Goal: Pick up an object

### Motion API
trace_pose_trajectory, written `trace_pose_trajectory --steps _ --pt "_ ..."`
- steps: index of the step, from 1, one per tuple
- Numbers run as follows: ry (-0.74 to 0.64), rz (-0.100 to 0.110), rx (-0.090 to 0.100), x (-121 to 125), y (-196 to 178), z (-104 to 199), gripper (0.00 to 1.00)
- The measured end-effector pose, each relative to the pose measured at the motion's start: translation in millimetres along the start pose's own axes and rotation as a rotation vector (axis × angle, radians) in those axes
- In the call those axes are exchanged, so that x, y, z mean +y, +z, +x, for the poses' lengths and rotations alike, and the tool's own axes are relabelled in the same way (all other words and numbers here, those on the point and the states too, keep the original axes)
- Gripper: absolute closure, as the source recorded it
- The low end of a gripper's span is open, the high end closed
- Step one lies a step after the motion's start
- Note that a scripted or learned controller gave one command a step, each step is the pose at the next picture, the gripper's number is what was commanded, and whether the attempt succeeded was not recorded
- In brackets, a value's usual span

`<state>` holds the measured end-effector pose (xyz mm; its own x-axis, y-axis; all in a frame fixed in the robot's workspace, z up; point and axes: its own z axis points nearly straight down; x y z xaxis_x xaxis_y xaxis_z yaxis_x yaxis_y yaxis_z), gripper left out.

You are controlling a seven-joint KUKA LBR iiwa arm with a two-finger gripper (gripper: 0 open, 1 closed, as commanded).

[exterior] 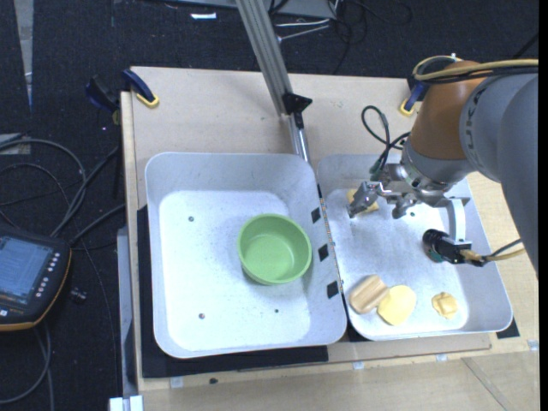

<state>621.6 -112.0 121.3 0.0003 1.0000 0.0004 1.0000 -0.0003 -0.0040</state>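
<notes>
Bench (214, 114) bears 2 bins (171, 229).

robot lab: bench (214, 118), cables (60, 157), teach pendant (26, 281).

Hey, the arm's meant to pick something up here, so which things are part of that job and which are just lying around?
Part of the job:
gripper, with a small yellow piece at its tip
tan block, yellow disc, small yellow lump
green bowl

Just lying about:
blue clamps
pendant
cables on the floor

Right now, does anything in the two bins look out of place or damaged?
Nothing stands out. The green bowl sits upright in the left bin; three yellow pieces lie apart near the right bin's front edge.
</notes>
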Motion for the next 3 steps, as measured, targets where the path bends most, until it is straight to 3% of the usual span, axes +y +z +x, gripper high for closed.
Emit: trace_pose_trajectory --steps 1,2,3 --pt "-0.001 -0.002 0.0 0 27 0 0.0" --pt "0.0 -0.005 -0.001 0 15 0 1.0" --pt "0.0 -0.009 -0.001 -5 -45 -4 1.0"
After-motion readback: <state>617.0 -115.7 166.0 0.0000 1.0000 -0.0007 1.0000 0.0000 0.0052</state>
